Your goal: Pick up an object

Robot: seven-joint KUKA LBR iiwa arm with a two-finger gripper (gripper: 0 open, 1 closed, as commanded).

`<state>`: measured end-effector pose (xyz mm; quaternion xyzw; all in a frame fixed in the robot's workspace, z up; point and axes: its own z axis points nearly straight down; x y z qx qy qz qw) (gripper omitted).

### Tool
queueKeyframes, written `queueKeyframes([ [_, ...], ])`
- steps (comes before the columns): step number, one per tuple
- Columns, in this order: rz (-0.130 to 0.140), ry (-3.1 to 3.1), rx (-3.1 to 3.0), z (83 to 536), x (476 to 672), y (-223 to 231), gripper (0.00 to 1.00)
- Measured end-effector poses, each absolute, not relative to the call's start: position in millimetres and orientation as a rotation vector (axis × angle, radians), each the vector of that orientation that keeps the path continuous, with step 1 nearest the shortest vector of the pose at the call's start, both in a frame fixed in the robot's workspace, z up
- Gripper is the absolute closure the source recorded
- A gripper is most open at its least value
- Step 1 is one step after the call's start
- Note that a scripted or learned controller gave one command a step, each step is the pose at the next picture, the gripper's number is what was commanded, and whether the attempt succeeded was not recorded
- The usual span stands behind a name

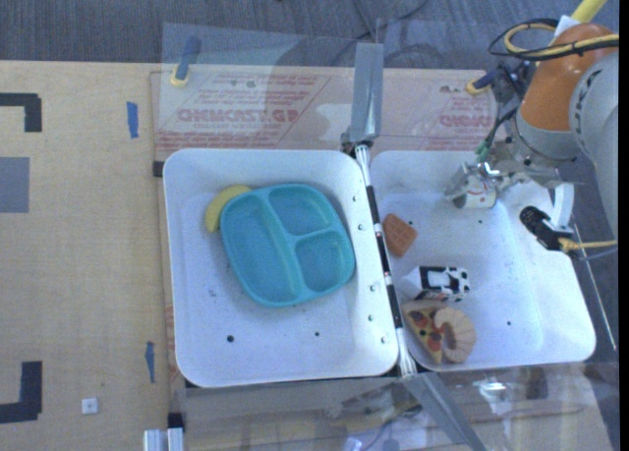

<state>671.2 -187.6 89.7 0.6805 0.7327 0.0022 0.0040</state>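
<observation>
Nearest to us, at the bottom edge of the frame, we see the near rims of the two white bins, which sit side by side and meet along a seam running down the middle. In the lower left corner of the right bin (550,331) lies a round tan and reddish piece (442,331) (its pattern is too blurred for us to name). Just above it sits a small black and white toy (444,281), close to but apart from the round piece. Higher still, hard by the seam, rests a small orange-brown piece (398,234).

Across the seam, in the left bin (275,356), we find a teal divided plate (287,242) with three compartments, lying flat toward the upper middle of that bin. A yellow object (218,205) peeks out from under the plate's upper left edge, touching it.

Farther back, in the upper right part of the right bin, the gripper (479,187) hangs low over the bin's floor, well apart from all three pieces near the seam. Nothing shows between its fingers, and we cannot tell whether they stand apart or together, since the wrist hides them. Behind it, at the upper right of the frame, rises the arm (580,95) with its orange band, trailing dark cables. A black-tipped part (543,226) juts down beside the bin's right wall.
</observation>
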Motion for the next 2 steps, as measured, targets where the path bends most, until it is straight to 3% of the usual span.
queueKeyframes([
  [1, 0.007, 2.300, 2.121, 100, 673.7, -185, 1.00],
  [2, 0.001, 2.524, 1.866, 184, 668.5, -82, 1.00],
])
